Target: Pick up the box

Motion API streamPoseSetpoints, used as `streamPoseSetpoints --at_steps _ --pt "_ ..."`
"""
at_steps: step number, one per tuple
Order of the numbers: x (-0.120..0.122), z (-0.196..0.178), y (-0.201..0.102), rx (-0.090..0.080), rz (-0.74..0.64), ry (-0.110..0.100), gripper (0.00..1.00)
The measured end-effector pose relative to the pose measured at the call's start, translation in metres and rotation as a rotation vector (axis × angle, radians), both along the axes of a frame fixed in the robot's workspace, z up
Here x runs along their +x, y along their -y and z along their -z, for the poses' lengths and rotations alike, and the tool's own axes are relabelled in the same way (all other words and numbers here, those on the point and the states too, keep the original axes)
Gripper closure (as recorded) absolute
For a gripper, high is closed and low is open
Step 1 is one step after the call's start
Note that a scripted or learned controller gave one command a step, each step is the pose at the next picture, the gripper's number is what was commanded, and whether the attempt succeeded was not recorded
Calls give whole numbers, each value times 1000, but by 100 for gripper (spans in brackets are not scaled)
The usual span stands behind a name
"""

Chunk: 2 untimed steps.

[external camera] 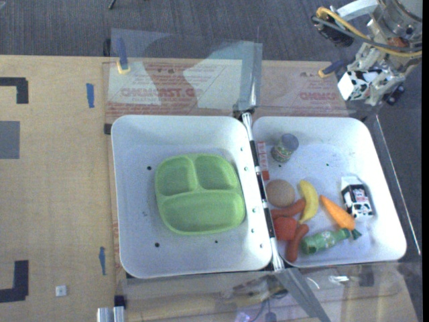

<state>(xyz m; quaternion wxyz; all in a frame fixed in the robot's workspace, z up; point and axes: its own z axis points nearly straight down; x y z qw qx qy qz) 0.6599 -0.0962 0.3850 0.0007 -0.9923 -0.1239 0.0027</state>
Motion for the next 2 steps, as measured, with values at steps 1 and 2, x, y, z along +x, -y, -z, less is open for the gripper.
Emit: streamPoseSetpoints --at_steps 1,2 --pt "-1 14 -11 1 28 -4 100" --pt "-21 126 25 0 47 -7 100"
